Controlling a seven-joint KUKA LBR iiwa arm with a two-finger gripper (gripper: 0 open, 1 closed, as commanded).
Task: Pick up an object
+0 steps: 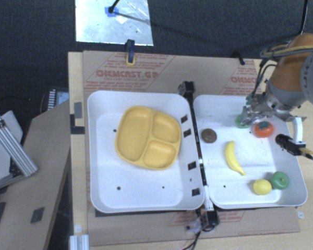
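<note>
Bins number two, shallow and white, side by side on the table (78, 139). One left bin (101, 186) carries a single yellow divided plate (147, 137) with three compartments, lying near its middle. One right bin (292, 194) carries six small things. One brown disc (209, 135) lies near the divider between the bins. One banana (233, 158) lies near the bin's middle, slanting toward the front. One lemon (262, 187) and one green apple (280, 179) sit touching each other in the front right corner. One tomato (264, 129), orange-red with a green stalk, rests toward the back of the bin. One small green object (242, 120) lies just beside it on the left, too hidden to name.

One arm (295, 69), grey with an orange band, reaches in from the right. Its pincer (253, 116) is down at the back of the right bin, between the green object and the tomato, close against both. Whether it is released or clenched, I cannot tell, nor whether it grasps either one.
</note>
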